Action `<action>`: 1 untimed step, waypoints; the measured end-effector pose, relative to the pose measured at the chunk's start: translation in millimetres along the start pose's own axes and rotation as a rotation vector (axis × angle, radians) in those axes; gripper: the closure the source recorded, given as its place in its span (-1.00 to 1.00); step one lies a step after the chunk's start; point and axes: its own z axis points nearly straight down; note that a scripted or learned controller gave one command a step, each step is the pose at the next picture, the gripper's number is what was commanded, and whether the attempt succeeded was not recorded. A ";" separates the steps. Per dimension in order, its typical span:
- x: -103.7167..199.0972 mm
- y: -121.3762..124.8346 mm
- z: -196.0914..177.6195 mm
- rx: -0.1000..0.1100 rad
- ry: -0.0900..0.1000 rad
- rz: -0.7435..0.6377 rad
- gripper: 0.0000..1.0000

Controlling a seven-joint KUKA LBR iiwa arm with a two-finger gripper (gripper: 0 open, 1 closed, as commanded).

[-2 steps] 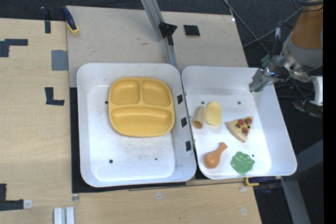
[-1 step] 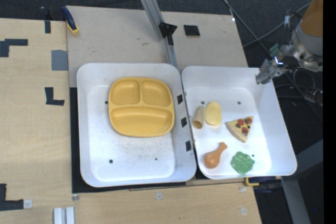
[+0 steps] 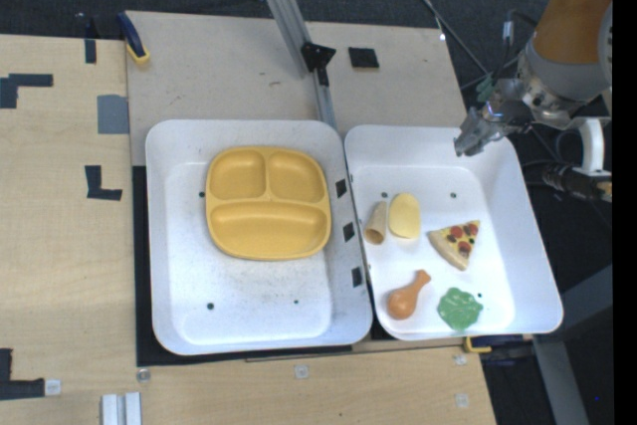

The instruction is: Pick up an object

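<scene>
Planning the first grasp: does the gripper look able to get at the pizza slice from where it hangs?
Probably yes. The gripper hangs over the right bin's far corner, and the pizza slice lies apart from its neighbours, with nothing above it.

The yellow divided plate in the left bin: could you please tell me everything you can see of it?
The yellow divided plate is a rounded rectangle that looks like matte plastic, split into three compartments: two smaller ones at the far side and one long one nearer the camera. It lies flat and right side up on the floor of the left bin, toward its far half. All three compartments look bare.
</scene>
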 end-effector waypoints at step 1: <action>50.9 -5.0 12.2 0.002 -0.001 0.001 1.00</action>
